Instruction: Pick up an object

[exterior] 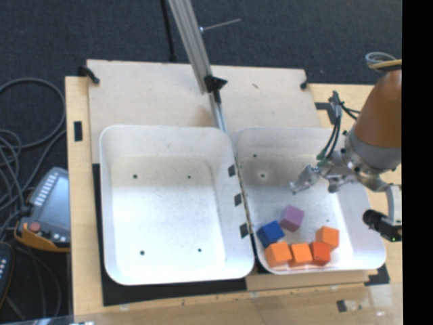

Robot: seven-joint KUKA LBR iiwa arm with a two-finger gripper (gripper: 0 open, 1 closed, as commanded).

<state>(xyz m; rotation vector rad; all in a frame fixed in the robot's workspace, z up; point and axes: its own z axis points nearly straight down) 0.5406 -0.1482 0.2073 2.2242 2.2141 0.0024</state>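
Observation:
The right bin (270, 147) holds several small cubes near its front edge. A purple cube (292, 217) lies beside a blue cube (270, 233). Orange cubes (301, 252) sit in a row along the front wall, with one more orange cube (329, 236) just behind them. My gripper (318, 181) hangs over the middle right of this bin, behind and above the purple cube. It is open, and nothing sits between its fingers.
The left bin (122, 147) stands next to the right one. An aluminium post (193, 39) rises slanted from behind the bins' shared wall. A teach pendant (47, 208) and cables lie off the bench at the left.

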